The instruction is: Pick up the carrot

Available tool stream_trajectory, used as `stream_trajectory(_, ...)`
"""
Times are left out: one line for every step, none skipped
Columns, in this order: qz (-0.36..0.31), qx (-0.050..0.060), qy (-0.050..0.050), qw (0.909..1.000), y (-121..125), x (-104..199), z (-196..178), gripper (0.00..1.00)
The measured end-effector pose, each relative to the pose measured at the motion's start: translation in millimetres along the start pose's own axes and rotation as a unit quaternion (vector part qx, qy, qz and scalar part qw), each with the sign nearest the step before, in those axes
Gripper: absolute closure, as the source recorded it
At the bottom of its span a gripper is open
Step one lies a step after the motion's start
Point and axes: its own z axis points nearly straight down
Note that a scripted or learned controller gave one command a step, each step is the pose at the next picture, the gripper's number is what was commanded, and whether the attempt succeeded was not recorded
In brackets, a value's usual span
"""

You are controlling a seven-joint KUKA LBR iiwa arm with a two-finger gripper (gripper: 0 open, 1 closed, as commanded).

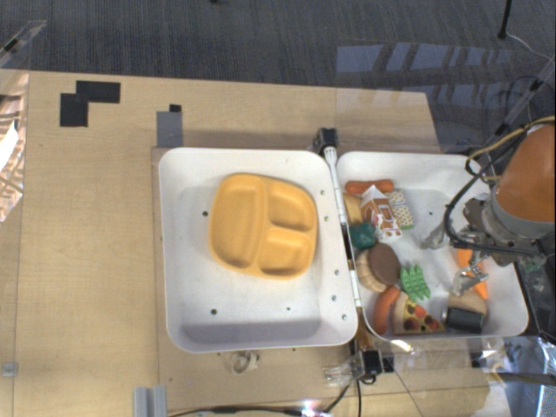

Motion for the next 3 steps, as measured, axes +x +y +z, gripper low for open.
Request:
stream_trajectory(-0.004,0.004,-0.005,1.0,-1.3,-5.2,-14.4,1.0)
stream_trajectory(-0.004,0.004,-0.004,1.0,-1.0,-5.0,-13.8,0.0)
stream_trajectory(-0.022,0.001,0.0,0.9998,1.5,3.4,-0.4,0.0)
